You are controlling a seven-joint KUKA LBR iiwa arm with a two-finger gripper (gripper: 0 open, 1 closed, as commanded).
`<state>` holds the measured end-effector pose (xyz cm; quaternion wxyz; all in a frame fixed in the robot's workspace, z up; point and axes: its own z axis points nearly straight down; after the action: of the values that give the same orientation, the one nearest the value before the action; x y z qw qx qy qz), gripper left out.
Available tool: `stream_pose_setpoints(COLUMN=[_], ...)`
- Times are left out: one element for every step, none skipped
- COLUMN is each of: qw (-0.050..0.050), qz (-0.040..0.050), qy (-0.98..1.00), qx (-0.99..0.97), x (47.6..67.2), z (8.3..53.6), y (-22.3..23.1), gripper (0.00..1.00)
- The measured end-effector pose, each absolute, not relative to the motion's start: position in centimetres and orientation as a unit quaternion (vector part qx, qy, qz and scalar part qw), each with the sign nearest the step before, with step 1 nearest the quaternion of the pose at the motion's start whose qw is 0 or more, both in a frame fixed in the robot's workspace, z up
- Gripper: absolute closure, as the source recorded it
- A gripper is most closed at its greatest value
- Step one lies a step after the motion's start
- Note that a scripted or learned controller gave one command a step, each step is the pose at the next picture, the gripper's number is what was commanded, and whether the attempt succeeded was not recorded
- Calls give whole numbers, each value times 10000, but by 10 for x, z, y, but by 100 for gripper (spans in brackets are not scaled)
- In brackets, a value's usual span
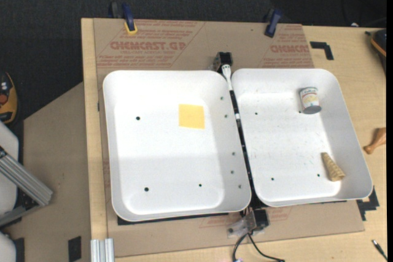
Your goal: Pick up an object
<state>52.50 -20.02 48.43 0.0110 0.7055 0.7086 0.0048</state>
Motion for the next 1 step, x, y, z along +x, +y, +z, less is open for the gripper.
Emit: stream_pose_setpoints(qw=[59], qz=[27], qy=[7089], qx=[7053], x=[567], z=[539], y=[-172], gripper=[100])
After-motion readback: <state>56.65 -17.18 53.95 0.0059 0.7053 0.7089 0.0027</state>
